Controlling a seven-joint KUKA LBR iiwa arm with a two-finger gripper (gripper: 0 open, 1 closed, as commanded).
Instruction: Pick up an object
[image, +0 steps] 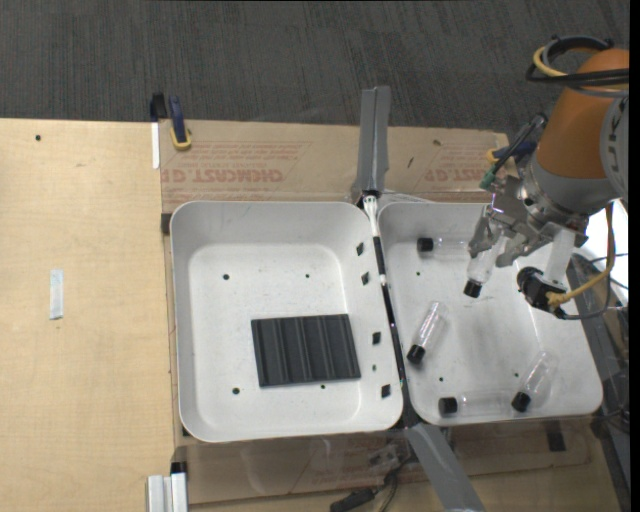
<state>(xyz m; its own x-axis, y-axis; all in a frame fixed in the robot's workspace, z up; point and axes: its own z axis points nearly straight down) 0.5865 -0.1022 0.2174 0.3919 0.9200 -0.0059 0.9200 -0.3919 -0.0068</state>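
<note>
there, in the right bin (560, 400), a clear tube with a black cap (477, 272) hung upright between the fingers of the gripper (492, 250), its cap pointing down and raised off the bin floor near the back of the bin. the gripper was clenched on the tube's upper part, and the grey arm with its orange band (585, 95) reached in from the right above it. a second clear tube (424, 333) lay tilted on the bin floor just left of centre, its black cap toward the divider. a third clear tube (534, 381) lay near the front right corner, cap toward the front wall. a small black cap (425, 244) sat near the back wall, and another (448, 405) near the front wall. in the left bin (200, 250) a dark ribbed rectangular block (305, 350) lay flat, a little front of centre. both bins rested on a brown cardboard sheet (260, 172) on the bench.
</note>
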